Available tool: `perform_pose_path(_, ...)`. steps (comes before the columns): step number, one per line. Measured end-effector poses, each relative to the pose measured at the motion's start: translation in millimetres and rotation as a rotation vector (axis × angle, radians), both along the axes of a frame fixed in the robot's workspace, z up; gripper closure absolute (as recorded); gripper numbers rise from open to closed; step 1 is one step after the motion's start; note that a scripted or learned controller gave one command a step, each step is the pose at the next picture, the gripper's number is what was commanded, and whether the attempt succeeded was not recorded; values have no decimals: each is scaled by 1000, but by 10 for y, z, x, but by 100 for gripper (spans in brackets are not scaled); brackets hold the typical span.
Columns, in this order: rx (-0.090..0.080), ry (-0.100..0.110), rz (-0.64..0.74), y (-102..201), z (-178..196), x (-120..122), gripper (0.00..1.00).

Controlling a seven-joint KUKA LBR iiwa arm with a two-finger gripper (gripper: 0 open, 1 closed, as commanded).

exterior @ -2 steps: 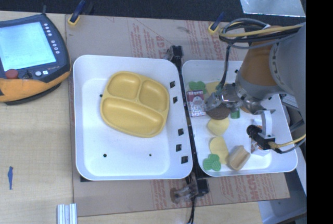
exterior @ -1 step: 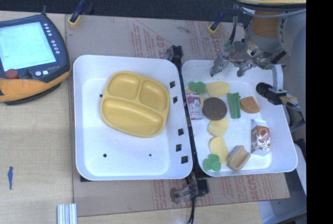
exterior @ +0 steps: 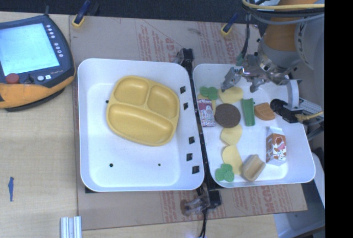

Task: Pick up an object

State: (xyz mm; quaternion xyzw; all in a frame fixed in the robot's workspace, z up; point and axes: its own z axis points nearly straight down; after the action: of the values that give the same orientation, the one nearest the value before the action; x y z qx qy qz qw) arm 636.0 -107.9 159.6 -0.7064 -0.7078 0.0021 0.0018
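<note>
So from the overhead camera, the left bin [exterior: 88,121] has just a yellow divided tray [exterior: 143,110] sitting in it, tilted a bit. The right bin [exterior: 300,173] is where all the toy food is: a green clover-shaped piece [exterior: 208,92] near the top left, a small red-and-white carton [exterior: 206,112] right below it, a dark brown round cookie [exterior: 227,115] in the middle, a green stick [exterior: 248,111] just beside the cookie, and an orange-brown round piece [exterior: 265,111] to the right of that. Further down are two pale yellow chips [exterior: 231,135], another green clover [exterior: 224,174], a tan bread-like chunk [exterior: 252,167], and a milk-style carton [exterior: 276,148] by the right wall. The gripper [exterior: 244,80] hangs over the top of the right bin, fingers spread apart with nothing between them, just above a yellow piece [exterior: 234,94]. A teach pendant [exterior: 33,57] lies off to the left on the bench.
</note>
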Motion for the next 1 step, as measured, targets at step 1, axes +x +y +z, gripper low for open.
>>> perform_pose_path(1,0,-7,-2,-175,-679,-372,0)
